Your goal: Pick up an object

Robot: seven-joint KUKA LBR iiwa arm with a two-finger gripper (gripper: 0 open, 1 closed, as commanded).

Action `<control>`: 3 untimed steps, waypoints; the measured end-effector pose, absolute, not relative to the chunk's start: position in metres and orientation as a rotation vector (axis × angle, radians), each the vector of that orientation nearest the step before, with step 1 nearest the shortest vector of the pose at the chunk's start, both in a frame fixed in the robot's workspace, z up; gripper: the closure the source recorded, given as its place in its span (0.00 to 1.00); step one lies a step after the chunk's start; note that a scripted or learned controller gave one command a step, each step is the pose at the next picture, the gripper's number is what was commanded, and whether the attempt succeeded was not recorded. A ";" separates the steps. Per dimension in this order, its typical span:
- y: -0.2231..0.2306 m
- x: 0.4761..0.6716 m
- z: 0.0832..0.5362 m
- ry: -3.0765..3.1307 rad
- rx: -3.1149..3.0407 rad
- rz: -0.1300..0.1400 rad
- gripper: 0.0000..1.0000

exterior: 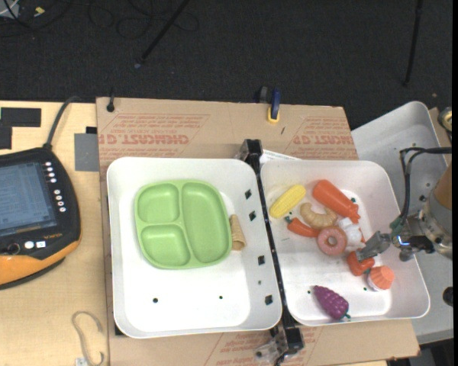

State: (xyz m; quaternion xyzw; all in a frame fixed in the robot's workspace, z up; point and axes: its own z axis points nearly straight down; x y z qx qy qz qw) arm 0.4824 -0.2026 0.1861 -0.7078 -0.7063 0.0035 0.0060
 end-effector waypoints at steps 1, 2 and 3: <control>-0.203 0.485 0.192 -2.220 -2.221 0.002 0.00; -0.196 0.483 0.148 -2.219 -2.213 0.004 0.00; -0.193 0.483 0.094 -2.218 -2.213 0.004 0.00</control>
